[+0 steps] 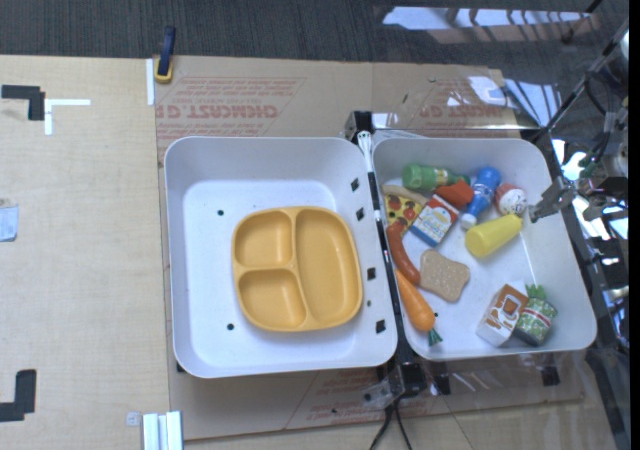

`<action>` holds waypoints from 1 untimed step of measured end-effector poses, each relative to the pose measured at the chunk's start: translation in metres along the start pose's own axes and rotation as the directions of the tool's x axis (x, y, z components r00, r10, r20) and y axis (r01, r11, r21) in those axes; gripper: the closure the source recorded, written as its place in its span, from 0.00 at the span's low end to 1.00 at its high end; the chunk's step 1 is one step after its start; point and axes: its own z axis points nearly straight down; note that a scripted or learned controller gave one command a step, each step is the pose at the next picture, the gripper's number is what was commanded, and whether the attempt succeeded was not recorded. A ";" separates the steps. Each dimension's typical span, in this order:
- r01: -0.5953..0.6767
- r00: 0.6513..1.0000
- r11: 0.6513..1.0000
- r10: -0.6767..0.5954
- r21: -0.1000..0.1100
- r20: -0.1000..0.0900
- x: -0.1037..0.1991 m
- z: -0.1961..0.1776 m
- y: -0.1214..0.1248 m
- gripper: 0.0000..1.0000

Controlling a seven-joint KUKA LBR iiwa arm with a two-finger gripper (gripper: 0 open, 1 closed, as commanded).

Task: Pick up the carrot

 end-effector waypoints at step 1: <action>0.245 0.969 0.969 -0.245 -0.003 0.005 -0.002 -0.126 0.066 0.00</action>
